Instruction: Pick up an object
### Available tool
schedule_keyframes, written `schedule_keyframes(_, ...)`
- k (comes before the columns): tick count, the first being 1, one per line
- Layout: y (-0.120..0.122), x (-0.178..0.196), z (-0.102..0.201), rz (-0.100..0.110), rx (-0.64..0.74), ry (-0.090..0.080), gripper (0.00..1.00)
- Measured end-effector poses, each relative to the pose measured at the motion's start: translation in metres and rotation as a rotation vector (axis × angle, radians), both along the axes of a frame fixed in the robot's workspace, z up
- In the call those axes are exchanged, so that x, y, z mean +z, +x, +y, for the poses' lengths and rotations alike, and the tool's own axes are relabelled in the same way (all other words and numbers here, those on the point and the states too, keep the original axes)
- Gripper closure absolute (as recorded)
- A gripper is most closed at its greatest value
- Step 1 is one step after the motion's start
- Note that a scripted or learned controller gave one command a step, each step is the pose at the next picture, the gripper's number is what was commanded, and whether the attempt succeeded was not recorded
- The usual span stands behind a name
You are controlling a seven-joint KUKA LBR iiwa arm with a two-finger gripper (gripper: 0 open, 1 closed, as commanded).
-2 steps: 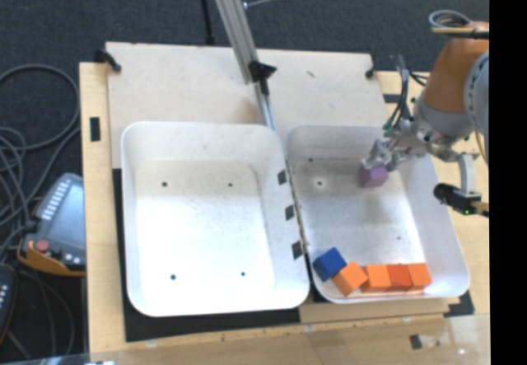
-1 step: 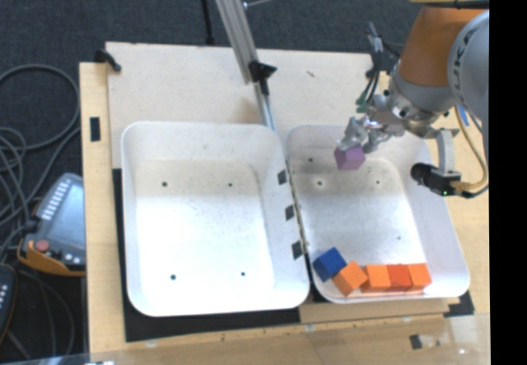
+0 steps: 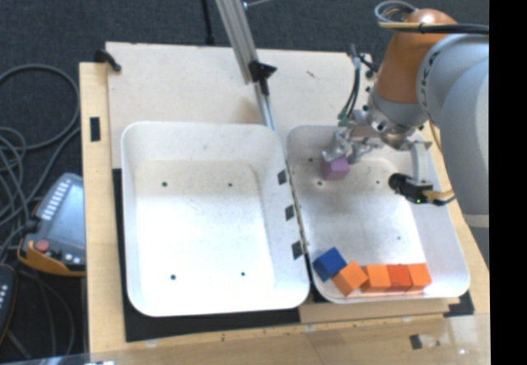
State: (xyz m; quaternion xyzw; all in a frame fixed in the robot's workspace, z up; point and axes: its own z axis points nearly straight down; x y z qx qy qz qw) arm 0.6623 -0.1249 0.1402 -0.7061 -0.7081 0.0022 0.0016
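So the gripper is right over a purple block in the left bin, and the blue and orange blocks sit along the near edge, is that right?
Not quite: the bin is wrong. The camera view shows the gripper over the purple block in the right bin, not the left. The blue block and orange blocks do sit along its near edge.

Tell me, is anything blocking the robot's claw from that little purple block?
Nothing visible does. The gripper sits right at the purple block near the far end of the right bin. The blue block and orange blocks lie at the bin's near edge.
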Motion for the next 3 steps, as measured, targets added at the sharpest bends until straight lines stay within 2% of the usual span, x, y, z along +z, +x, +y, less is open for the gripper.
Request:
schedule_keyframes(1, 0.001, 0.006, -0.001, -0.006, 0.002, -0.002, 0.0)
schedule_keyframes(2, 0.007, -0.03, 0.004, -0.004, 0.002, -0.001, 0.0)
schedule_keyframes(3, 0.009, -0.017, 0.002, -0.008, 0.005, -0.003, 1.0)
